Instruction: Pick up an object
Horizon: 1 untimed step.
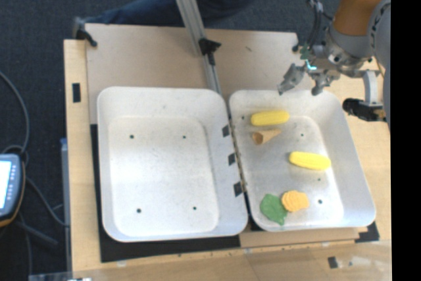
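end effector (pixel 301 80) spread wide, holding nothing, above far rim of right bin (pixel 358 141) | nearest: yellow corn (pixel 269 118), just near-left | long axis left-right

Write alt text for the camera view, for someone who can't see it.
A robot arm's open end effector hovers over the far edge of the right bin, which holds two yellow corn cobs, a small tan piece, and a green and orange item.

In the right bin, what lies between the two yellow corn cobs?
The small tan cone lies near the upper corn cob; toward the lower corn cob the bin floor is bare, in the camera view.
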Motion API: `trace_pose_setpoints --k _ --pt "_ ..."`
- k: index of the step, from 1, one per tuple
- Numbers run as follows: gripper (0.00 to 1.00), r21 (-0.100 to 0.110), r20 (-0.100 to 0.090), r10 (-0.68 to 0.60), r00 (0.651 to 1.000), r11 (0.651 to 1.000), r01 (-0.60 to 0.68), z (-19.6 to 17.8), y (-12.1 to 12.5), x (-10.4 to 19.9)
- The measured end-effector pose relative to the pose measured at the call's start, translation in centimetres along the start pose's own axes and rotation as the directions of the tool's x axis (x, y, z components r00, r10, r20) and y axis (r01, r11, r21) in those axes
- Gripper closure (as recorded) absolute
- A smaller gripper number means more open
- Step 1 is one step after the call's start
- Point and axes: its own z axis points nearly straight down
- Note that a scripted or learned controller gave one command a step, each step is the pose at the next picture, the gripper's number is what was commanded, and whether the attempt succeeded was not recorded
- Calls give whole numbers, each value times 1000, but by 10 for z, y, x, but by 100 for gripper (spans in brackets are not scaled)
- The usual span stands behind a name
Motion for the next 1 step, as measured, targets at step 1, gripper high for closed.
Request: trace_pose_setpoints --k 1 --pt "0 -4 3 -3 1000 1000 3 -4 1 0"
